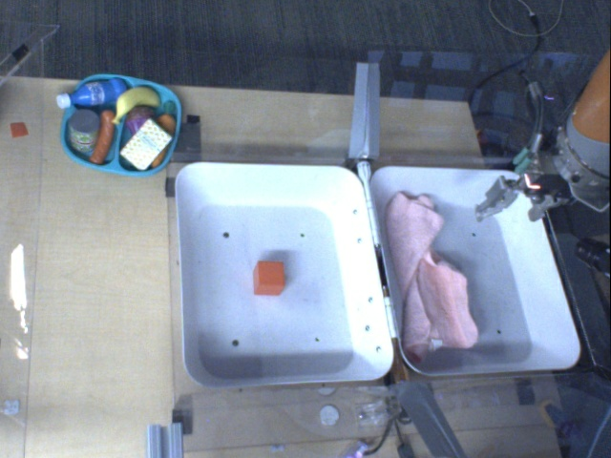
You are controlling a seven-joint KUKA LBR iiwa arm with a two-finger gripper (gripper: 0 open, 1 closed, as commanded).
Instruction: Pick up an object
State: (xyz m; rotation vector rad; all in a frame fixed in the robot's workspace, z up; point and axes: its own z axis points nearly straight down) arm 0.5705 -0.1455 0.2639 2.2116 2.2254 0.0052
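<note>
Two shallow white bins sat side by side on your pale wooden surface point(95, 303). The left bin point(205, 351) held a small orange cube point(270, 278) near its centre. The right bin point(535, 351) held a crumpled pink cloth point(430, 275) along its left side. Your end effector point(516, 197) hung at the right bin's upper right, nothing between its spread fingers, well apart from the cube. A blue tray of toy food point(120, 124) lay upper left.

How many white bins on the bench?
2. Left bin holds an orange block; right bin holds a pink cloth.
</note>
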